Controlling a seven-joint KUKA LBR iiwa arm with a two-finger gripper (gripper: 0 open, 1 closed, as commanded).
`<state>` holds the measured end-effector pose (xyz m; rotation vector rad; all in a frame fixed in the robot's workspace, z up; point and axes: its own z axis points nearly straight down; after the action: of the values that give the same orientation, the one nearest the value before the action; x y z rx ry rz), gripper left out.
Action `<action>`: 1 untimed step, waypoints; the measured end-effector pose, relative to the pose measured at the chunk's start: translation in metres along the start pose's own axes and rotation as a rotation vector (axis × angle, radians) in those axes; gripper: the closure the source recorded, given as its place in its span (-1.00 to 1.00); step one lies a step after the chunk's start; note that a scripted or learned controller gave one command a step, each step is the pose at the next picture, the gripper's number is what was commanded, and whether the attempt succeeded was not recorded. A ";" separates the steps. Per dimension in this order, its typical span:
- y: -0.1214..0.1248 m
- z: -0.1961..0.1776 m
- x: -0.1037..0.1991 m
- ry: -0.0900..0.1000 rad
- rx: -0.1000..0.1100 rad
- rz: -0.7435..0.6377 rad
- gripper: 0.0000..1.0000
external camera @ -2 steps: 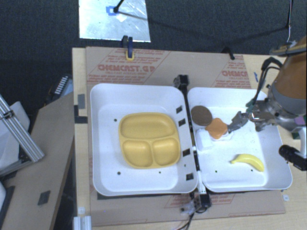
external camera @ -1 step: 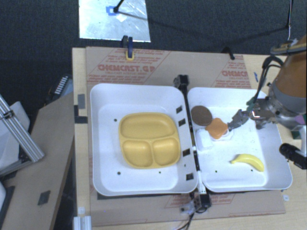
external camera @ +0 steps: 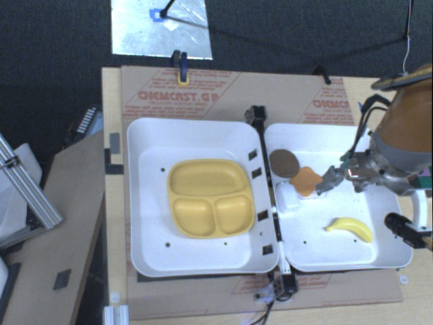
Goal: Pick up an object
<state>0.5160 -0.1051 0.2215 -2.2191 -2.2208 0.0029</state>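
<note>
In the right bin (external camera: 379, 252) lie a brown round disc (external camera: 283, 162), an orange piece (external camera: 306, 180) just right of and below it, a white block (external camera: 287, 198) under those, and a yellow banana (external camera: 350, 228) nearer the front. My gripper (external camera: 329, 180) hangs over the bin's middle, reaching in from the right. Its tip sits just right of the orange piece, very close to it. Nothing shows held in it.
The left bin (external camera: 145, 181) holds a yellow divided tray (external camera: 206, 197). A black hinge strip (external camera: 265, 181) runs between the bins. The bulky grey and orange arm (external camera: 406, 134) covers the right bin's far right side. Cardboard (external camera: 203, 93) underlies both bins.
</note>
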 end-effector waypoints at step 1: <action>0.001 0.062 -0.003 0.001 0.002 0.000 -1.00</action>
<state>0.5165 -0.1082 0.1597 -2.2177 -2.2198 0.0042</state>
